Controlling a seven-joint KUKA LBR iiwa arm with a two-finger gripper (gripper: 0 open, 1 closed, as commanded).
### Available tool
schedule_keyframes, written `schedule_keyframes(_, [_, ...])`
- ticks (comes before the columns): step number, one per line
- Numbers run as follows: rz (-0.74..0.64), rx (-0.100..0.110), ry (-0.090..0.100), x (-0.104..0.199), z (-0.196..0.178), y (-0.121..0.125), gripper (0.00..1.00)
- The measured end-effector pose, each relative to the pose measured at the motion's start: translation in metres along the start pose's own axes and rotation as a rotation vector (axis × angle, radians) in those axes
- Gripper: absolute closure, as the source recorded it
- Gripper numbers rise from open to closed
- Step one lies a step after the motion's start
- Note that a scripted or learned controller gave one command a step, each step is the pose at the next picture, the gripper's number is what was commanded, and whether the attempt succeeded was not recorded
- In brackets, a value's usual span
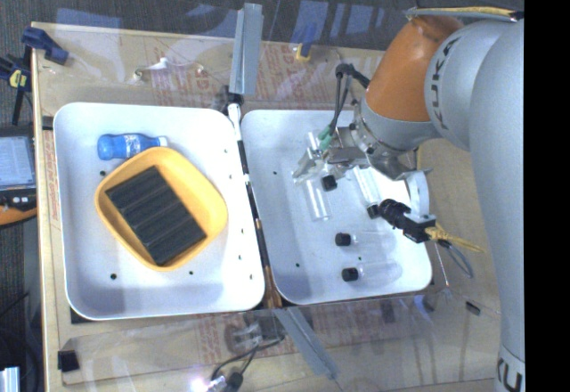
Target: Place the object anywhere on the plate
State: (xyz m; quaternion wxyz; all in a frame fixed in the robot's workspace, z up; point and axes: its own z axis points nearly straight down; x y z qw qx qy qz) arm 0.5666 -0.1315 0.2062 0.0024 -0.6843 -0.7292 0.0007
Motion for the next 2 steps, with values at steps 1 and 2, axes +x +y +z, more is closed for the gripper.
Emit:
schedule_keyframes(1, [-0.216,0.001,-0.001,0.0888,0.0130,0.0244,1.00])
schedule_keyframes(2, [-0.216,0.001,-0.001,0.0886,0.0128,0.0245,0.00])
